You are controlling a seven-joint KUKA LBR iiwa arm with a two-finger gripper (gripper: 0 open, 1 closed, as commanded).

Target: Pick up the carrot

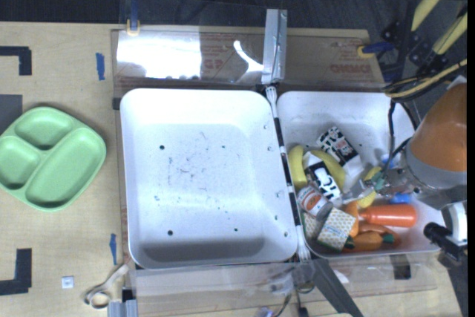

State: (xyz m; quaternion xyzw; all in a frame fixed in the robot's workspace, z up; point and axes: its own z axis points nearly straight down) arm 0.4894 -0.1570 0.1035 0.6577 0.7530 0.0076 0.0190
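Carrot (389, 215) lies flat at the right bin's (297, 111) five o'clock amid clutter; hand's (393, 182) grip state unreadable.

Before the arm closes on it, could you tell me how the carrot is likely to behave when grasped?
The carrot looks smooth and rounded, so it may slip or roll between the fingers. It seems rigid, probably a light toy. It lies crowded against other items in the right bin, so neighbours may shift.
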